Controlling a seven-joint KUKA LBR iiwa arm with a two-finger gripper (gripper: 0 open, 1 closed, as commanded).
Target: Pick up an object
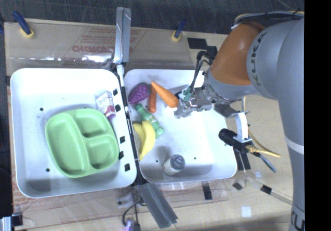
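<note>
Notice your gripper (185, 107) poised just right of the carrot (164, 95), clustered against the divider; finger state indiscernible.

Tool (187, 105) fingers too small to tell — arm (279, 70) cut off right.

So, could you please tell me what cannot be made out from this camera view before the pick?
- Gripper: too small and blurred in the camera view to tell how it is set.
- Small carton in the left bin: label too small to read.
- Bottle in the right bin: seen from above, so its body is mostly hidden.
- Banana: its left side lies against the bin wall, partly hidden.
- Arm: cut off at the right.
</note>
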